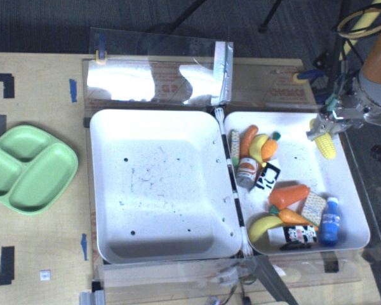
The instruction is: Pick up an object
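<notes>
Grey arm's two-finger gripper [322, 127] at the right bin's [355, 199] upper right edge, fingers closed on a yellow plastic corn cob [326, 145] hanging tilted below them, above the bin floor. Well apart, at the bin's left wall: orange carrot [247, 140], yellow lemon [259, 147], small tin can [246, 170]. Lower corner: orange pepper [289, 195], yellow banana [261, 226], blue bottle [330, 222]. Left white bin [159, 126]; green divided plate [28, 168] beside it.

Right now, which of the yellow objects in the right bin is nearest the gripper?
The corn cob, at the bin's top right, just below the gripper. Both bananas lie farther left.
</notes>
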